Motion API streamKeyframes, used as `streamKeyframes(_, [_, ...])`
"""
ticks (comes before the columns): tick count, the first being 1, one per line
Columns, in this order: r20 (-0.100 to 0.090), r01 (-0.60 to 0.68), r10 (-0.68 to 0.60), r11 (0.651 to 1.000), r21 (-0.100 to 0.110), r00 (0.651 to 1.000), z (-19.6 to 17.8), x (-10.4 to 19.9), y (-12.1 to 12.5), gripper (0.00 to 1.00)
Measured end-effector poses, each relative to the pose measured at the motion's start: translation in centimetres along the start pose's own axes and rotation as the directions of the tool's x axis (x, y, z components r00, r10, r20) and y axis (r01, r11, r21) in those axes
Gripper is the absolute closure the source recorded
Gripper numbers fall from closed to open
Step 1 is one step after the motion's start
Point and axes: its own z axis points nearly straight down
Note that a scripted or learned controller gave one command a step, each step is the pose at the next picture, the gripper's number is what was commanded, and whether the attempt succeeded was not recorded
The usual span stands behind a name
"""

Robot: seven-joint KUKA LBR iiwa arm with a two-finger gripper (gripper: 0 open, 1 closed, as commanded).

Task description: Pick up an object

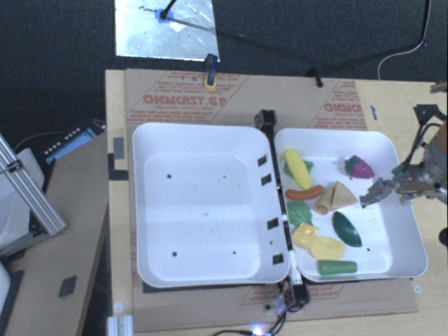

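The right bin (pixel 406 250) holds several toy foods. A yellow corn cob (pixel 297 168) lies at its upper left, with a red sausage (pixel 304 193) and a tan wedge (pixel 336 197) just below it. Purple grapes (pixel 359 166) sit near the far wall. A dark green oval piece (pixel 346 229) lies in the middle, and a yellow lump (pixel 318 243) and a green cylinder (pixel 337 266) are toward the front. My gripper (pixel 372 195) reaches in from the right, low over the bin, right of the tan wedge and above the dark green piece. I see nothing held in it.
The left bin (pixel 203 205) stands beside the right one, joined by a black hinged divider (pixel 278 201). Both rest on a cardboard sheet (pixel 189 96) on the bench. A small green piece (pixel 301 214) lies near the divider. A cable (pixel 413 44) hangs at the upper right.
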Motion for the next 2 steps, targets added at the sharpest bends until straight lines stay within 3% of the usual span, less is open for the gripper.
streamKeyframes(1, [0.001,0.003,-0.003,1.0,-0.004,1.0,-1.1,0.0,0.1,1.0])
streamKeyframes(2, [-0.005,0.006,-0.006,1.0,0.007,1.0,7.0,5.1,-0.6,1.0])
